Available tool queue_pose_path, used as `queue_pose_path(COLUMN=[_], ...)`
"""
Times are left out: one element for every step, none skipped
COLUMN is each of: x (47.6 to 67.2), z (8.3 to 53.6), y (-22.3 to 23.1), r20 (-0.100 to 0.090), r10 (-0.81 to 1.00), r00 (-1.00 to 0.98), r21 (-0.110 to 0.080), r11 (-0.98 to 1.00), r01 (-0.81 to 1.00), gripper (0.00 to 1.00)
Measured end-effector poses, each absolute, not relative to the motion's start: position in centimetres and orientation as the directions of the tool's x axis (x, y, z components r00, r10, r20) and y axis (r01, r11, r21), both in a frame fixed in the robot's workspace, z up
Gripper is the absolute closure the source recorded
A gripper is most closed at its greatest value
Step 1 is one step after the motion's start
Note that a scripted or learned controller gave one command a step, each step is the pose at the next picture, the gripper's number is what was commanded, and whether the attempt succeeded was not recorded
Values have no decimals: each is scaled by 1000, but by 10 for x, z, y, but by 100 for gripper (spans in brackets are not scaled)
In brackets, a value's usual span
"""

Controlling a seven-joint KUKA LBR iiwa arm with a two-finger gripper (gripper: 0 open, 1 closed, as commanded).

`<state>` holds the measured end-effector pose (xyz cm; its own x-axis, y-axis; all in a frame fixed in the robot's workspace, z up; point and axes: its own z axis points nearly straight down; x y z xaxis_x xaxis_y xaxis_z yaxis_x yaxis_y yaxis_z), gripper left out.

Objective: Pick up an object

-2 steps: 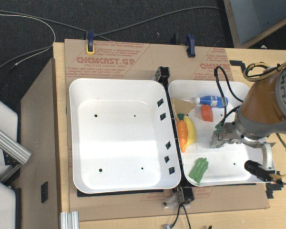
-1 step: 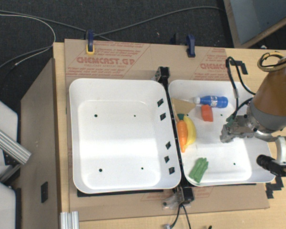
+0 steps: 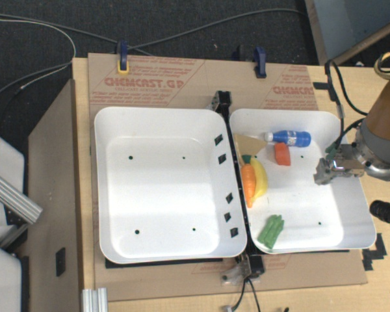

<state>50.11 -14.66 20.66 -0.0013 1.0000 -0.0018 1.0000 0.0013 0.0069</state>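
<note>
Nearest the camera, a green object [image 3: 271, 231] is seen lying in the right bin [image 3: 351, 233], close to its front rim. Further back along the divider between the bins, an orange carrot-like piece [image 3: 248, 184] and a yellow piece [image 3: 259, 177] are found touching each other. Behind them a red block [image 3: 283, 155] sits just beside a blue bottle [image 3: 288, 138] lying on its side. The claw [image 3: 327, 169] is held over the bin's right side, well apart from every object; whether it is spread or pressed together cannot be told. Nothing is seen gripped, so the pick is judged not yet begun: choosing, reaching, closing and lifting are all left.
</note>
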Motion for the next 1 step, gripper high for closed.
queue_pose_path(x=[502], z=[231], y=[-146], r20=[-1], r10=[1000], r00=[-2], r21=[5], r11=[2], r01=[1000], gripper=[100])
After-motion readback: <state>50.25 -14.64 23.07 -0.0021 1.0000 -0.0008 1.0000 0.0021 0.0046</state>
